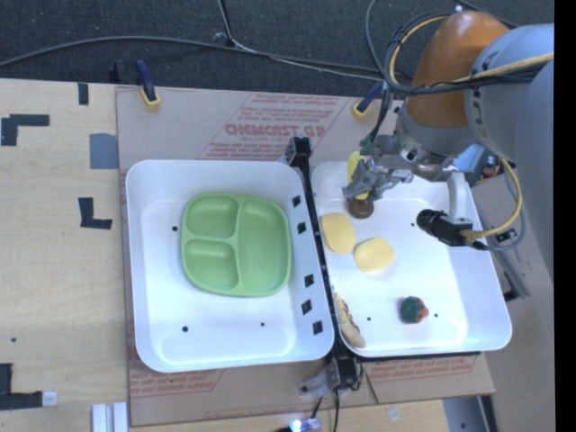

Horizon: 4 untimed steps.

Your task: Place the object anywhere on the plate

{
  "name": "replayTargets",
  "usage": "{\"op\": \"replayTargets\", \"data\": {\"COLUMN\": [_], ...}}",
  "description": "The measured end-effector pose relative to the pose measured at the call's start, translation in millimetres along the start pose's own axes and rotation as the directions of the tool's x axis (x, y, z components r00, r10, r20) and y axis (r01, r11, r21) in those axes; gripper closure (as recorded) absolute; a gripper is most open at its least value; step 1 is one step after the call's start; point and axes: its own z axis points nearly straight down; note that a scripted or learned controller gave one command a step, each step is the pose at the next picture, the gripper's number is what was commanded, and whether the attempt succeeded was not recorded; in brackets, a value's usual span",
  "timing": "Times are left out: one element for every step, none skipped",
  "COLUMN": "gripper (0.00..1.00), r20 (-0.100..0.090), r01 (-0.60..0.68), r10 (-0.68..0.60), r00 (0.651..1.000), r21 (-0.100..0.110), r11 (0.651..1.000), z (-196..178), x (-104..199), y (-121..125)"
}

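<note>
Green and three-sectioned, the plate [237,244] lay in the left bin [144,268], with nothing on it. The other things lay in the right bin [477,322]: a small brown lump [361,208] at about twelve o'clock of that bin's floor, two pale yellow pieces [338,233] [373,255] just below it, a dark green-and-red ball [413,309] toward five o'clock, and a tan scrap [349,324] against the divider at seven o'clock.

The jaws [364,190] hung directly over the brown lump, close enough to seem touching it from above. Whether they stood wide or closed on it could not be told from this slant, so the lump could not be called held.

If the lump was the chosen thing, it lay straight beneath the jaws, rounded, with no clear long axis. The plate lay toward nine o'clock from there, past the divider. The carry would likely need a lift clear of that wall first.
</note>
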Motion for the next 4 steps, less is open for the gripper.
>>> {"op": "replayTargets", "data": {"gripper": [1.00,1.00,1.00,1.00], "r20": [0.001,0.000,0.000,0.001], "r01": [0.000,0.001,0.002,0.001], "r10": [0.000,-0.001,-0.002,-0.001], "r00": [1.000,1.000,1.000,1.000], "r21": [0.001,0.001,0.002,-0.001], "r11": [1.000,1.000,1.000,1.000], "z": [8,1,-2,-10], "x": [46,95,152,200], "y": [-9,-26,-44,-42]}}
